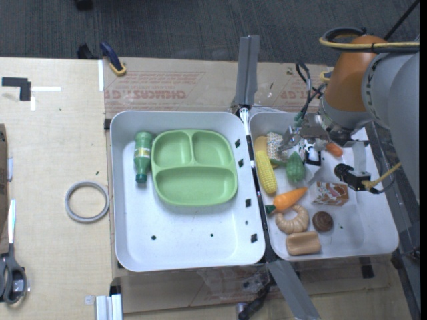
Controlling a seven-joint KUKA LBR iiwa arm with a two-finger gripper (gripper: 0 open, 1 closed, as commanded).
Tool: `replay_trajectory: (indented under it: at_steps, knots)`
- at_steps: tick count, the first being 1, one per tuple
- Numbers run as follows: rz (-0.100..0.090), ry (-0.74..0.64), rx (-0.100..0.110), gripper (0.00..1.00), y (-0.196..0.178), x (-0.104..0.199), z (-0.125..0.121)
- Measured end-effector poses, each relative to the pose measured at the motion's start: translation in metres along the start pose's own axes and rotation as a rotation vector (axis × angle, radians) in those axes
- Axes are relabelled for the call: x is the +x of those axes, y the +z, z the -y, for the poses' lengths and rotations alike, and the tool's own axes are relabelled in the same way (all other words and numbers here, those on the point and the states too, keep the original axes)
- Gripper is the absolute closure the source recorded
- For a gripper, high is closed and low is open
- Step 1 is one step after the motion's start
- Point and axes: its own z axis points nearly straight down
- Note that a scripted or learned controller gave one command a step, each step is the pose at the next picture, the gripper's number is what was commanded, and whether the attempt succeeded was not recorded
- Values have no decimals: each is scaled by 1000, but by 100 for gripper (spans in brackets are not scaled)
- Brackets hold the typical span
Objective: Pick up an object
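Note:
The right bin [380,227] holds a yellow corn cob [266,169], a carrot [291,197], a green vegetable [295,168], a ring-shaped pastry [293,219], a bread roll [303,243], a brown cookie [323,221], a printed packet [331,193] and a small orange piece [334,150]. My gripper [300,145] hangs over the back of this bin, just above the green vegetable and beside a pale speckled item [275,143]. Nothing shows lifted off the bin floor. The wrist and cables hide the gripper's tip.
The left bin [120,199] carries a green divided plate [193,167] and a green bottle [142,156] lying along its left side. A grey post [247,72] stands between the bins. On the bench at left lie a tape ring [87,201] and scissors [12,275].

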Motion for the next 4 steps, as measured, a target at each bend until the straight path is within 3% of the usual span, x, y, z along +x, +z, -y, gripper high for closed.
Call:
replay_trajectory:
  at_steps: [1,2,3,4]
  knots:
    - [-9,245,29,0,-85,-56,-8]
    - [-8,396,33,0,-21,-5,18]
    - [-14,53,29,0,-23,13,30]
    - [-12,84,28,0,-94,-11,26]
